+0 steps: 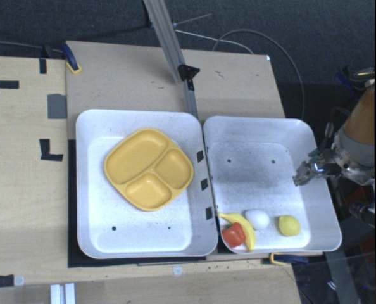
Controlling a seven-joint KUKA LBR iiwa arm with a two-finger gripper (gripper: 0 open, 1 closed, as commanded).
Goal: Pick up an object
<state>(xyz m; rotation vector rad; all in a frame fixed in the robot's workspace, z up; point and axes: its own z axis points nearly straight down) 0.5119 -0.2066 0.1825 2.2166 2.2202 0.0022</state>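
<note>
My gripper [304,171] hangs over the right edge of the right bin [257,132], reaching in from the right. Nothing shows between its fingers. Along that bin's front wall lie a yellow banana [244,223], a red piece [234,234] tucked against it, a white egg-like ball [257,218] and a yellow lemon [289,225]. The lemon lies a short way in front of and to the left of the gripper. A yellow three-compartment plate [149,168] sits in the left bin [93,233].
A grey metal pole [166,30] slants up from the ridge between the bins. The arm's wrist with its orange band [360,128] stands at the right edge. Wooden bench top surrounds the bins.
</note>
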